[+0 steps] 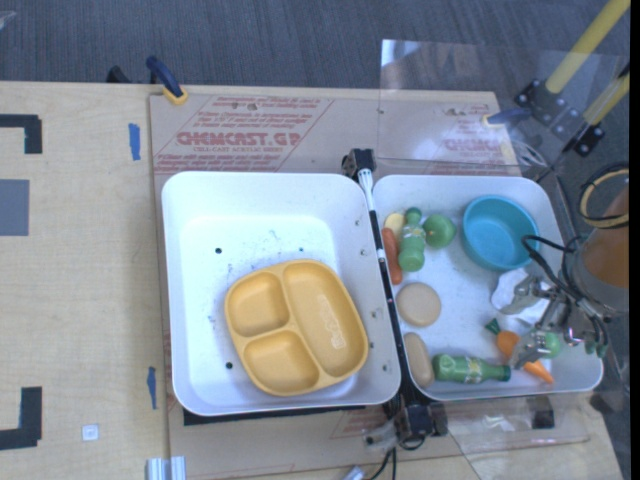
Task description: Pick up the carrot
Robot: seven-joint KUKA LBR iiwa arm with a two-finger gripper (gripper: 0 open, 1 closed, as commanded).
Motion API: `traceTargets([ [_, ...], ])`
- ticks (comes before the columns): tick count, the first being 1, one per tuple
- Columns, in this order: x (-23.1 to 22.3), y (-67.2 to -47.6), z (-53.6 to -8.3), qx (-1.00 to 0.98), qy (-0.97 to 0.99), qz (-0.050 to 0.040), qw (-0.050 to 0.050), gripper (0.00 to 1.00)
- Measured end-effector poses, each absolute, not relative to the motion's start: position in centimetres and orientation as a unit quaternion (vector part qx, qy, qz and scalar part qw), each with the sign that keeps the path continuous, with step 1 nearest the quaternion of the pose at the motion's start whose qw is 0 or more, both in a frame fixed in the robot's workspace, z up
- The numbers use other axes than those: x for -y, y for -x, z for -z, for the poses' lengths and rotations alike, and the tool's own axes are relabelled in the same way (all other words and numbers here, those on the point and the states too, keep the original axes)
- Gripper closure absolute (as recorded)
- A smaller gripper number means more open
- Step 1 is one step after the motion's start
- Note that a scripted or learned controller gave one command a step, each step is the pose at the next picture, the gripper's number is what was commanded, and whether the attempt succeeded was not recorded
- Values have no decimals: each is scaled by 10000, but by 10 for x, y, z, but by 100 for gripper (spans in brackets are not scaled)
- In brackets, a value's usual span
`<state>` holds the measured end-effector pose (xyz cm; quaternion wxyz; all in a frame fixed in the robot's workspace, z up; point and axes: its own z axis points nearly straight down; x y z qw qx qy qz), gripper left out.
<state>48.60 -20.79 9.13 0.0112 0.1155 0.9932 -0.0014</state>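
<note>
While the gripper [540, 330] hangs low over the right bin [455, 190] near its front right corner, I cannot tell its state. One carrot [391, 255] lies along the left wall of this bin, beside a green bottle [411, 247]. The left bin [200, 268] carries a yellow divided plate [295, 325]. Red writing on the cardboard [240, 126] behind is not readable.

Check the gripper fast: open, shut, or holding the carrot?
Gripper: low in the right bin, at the orange carrot pieces; open or shut cannot be told, and no hold on them is visible.
</note>
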Motion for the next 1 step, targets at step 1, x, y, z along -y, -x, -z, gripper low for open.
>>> traceTargets([
  [1, 208, -490, -103, -9933, -1146, 32, 170, 100],
])
